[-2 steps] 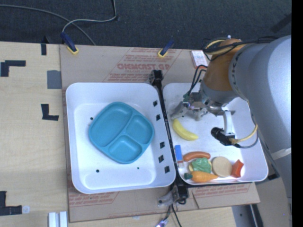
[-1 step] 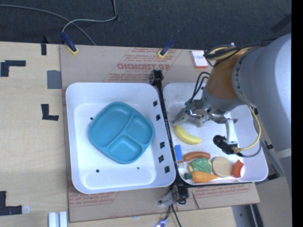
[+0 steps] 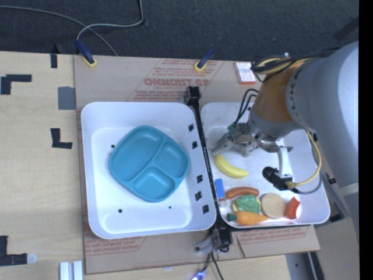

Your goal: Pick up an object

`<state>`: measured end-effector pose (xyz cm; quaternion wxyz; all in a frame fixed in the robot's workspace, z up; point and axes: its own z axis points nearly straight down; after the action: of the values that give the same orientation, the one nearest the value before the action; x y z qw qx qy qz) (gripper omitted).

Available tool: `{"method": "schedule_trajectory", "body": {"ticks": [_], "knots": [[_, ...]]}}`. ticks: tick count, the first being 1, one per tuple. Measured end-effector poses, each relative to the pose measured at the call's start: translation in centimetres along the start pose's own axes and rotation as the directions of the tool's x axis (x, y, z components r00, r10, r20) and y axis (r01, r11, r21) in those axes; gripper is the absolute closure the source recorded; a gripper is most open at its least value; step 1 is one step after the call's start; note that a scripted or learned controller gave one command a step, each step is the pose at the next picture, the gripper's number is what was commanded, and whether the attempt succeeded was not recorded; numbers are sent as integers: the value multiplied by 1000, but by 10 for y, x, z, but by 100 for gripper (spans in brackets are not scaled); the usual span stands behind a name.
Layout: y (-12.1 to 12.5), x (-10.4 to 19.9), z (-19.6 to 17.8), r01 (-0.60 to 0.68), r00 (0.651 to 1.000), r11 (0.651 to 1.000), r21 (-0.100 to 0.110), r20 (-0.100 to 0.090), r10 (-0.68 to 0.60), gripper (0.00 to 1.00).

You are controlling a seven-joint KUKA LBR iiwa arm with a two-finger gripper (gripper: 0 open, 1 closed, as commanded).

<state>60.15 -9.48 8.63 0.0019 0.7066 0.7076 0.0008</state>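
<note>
The grey arm (image 3: 326, 92) reaches into the right bin (image 3: 317, 214) from the frame's right, its gripper (image 3: 230, 142) spread open and holding nothing. The banana (image 3: 231, 167) lies just below it, so the pickup looks not yet done.

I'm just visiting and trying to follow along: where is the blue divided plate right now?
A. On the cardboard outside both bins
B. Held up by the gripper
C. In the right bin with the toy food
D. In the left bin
D: the blue plate lies flat on the floor of the left bin, while the banana and other toy food sit in the right bin.
</note>
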Motion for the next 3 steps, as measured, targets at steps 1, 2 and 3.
{"method": "schedule_trajectory", "body": {"ticks": [1, 2, 3], "knots": [[-4, 1, 0, 0, 1000, 1000, -2, 0, 0, 0], [-12, 1, 0, 0, 1000, 1000, -2, 0, 0, 0], [-22, 1, 0, 0, 1000, 1000, -2, 1, 0, 0]]}}
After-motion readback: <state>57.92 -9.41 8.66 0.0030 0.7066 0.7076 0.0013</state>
